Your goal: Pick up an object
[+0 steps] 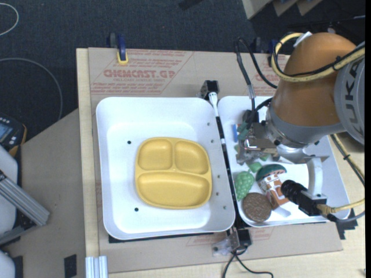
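The tabletop (87, 155) is covered by a brown cardboard sheet (145, 74) printed in red, pinned at the upper left of the frame by a blue and yellow clamp (122, 48), with dark carpet (58, 16) beyond it. Two white bins sit side by side on the sheet, joined at their shared edge by a black clip (209, 88) at the top. The left bin (116, 172) holds a yellow divided plate (173, 172) with three compartments, lying flat near its middle. The right bin (231, 105) is largely covered by the arm's orange and grey wrist (310, 91), which hangs over its upper and middle part and hides much of its floor. The gripper (250, 142) shows below the wrist, over the left side of this bin, near a small blue thing (236, 132) by the bin's left wall; whether the gripper is closed or released cannot be told. The loose things lie clustered in the lower left of the right bin, just below the gripper: a bumpy green piece (244, 182) against the left wall, a round brown disc (257, 207) at the lower edge touching it, and an orange and white piece (273, 189) with a dark green cap (270, 171) just right of them. None of them can be seen in the gripper.
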You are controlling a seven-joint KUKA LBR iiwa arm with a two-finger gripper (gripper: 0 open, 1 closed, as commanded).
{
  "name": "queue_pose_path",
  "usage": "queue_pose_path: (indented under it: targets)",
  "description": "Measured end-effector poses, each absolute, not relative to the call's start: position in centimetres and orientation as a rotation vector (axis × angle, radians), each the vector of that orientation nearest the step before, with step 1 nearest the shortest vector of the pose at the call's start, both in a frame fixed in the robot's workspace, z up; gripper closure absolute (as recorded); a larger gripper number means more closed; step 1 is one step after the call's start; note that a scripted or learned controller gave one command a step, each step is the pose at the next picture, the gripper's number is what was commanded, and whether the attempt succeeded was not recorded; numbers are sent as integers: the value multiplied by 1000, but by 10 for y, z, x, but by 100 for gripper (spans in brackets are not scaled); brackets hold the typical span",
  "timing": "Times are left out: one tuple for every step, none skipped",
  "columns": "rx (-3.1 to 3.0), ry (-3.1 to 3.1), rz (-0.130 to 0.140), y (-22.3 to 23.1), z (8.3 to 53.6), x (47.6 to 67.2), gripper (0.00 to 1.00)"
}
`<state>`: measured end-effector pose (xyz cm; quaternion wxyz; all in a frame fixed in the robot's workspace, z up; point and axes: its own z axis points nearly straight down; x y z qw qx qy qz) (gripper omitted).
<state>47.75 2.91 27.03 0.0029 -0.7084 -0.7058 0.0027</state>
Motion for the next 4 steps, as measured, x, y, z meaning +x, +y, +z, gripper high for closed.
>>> queue_pose_path:
  targets:
    - [-2229, -2228, -15, 9, 375, 480, 100]
    - [-2219, -2211, 14, 0, 249, 478, 100]
    - [-2222, -2220, 0, 1, 255, 479, 0]
    - [-2224, -2222, -2, 1, 266, 480, 100]
